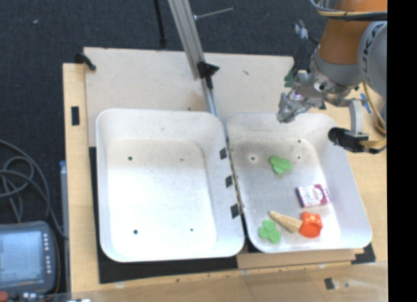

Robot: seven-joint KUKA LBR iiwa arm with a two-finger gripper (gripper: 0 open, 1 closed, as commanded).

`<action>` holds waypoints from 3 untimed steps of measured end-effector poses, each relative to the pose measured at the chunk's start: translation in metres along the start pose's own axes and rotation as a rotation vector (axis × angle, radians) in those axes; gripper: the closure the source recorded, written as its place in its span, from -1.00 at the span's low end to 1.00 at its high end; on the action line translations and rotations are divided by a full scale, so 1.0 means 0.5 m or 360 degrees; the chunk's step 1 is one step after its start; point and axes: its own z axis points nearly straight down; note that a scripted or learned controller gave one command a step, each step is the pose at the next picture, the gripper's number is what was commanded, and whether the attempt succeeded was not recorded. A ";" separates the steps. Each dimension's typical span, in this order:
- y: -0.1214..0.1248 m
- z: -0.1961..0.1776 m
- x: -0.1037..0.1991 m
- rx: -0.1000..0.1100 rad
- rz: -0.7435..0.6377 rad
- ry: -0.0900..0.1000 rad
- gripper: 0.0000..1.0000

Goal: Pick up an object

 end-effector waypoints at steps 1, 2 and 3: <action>-0.006 0.017 0.112 0.0008 -0.0003 0.0001 1.00; -0.042 0.011 0.205 0.0009 -0.0004 0.0003 1.00; -0.051 0.006 0.331 0.0008 -0.0008 0.0005 1.00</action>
